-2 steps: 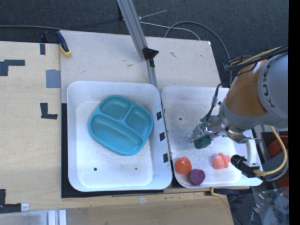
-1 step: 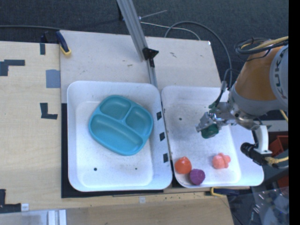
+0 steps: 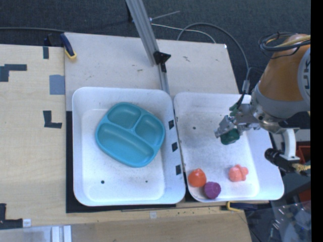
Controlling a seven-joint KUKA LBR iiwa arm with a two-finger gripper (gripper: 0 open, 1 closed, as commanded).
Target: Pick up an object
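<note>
My gripper (image 3: pixel 229 131) hangs over the middle of the right bin (image 3: pixel 202 110), reaching in from the right. A small dark green object (image 3: pixel 231 137) sits between its fingertips, and the fingers are closed against it. Along the bin's front lie an orange object (image 3: pixel 197 177), a purple ball (image 3: pixel 212 189) and a pink-orange object (image 3: pixel 237 173), all well clear of the gripper.
The left bin (image 3: pixel 83 135) holds a blue divided plate (image 3: pixel 130 133). A grey metal pole (image 3: pixel 146 26) slants down to the ridge between the bins. A black cable (image 3: pixel 212 29) loops behind the right bin.
</note>
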